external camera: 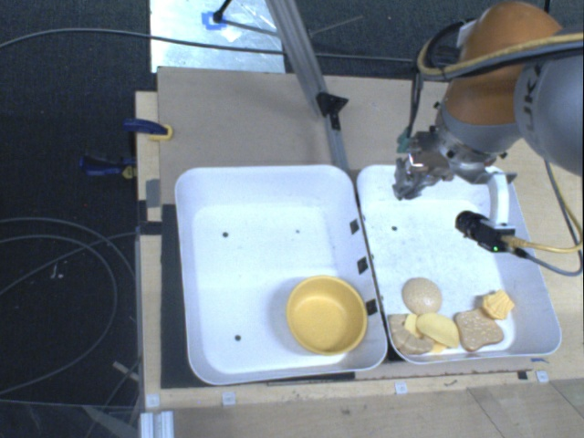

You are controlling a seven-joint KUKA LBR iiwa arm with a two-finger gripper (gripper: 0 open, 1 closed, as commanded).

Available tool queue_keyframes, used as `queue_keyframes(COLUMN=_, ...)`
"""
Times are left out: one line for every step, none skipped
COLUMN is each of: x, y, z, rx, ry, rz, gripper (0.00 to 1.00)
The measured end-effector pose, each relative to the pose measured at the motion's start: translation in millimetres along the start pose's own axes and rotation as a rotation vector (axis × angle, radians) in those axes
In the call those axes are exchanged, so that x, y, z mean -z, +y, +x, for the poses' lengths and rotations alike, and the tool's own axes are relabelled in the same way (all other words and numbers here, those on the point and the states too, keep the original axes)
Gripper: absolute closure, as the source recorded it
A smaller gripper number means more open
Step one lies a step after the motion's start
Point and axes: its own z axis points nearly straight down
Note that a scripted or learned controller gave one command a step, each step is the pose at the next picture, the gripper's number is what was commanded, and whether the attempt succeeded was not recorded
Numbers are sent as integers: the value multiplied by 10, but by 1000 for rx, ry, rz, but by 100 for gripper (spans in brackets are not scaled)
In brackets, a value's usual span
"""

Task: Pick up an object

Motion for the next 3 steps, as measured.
queue_keyframes(x=56, y=-217, z=510, rx=2, ry=1, rz=-1, gripper=100)
queue_keyframes(x=27, y=-575, z=964, rx=1, ry=1, rz=0, gripper=100)
queue_keyframes(x=30, y=-563, z=931, rx=-6, ry=-1, rz=-2, gripper=0)
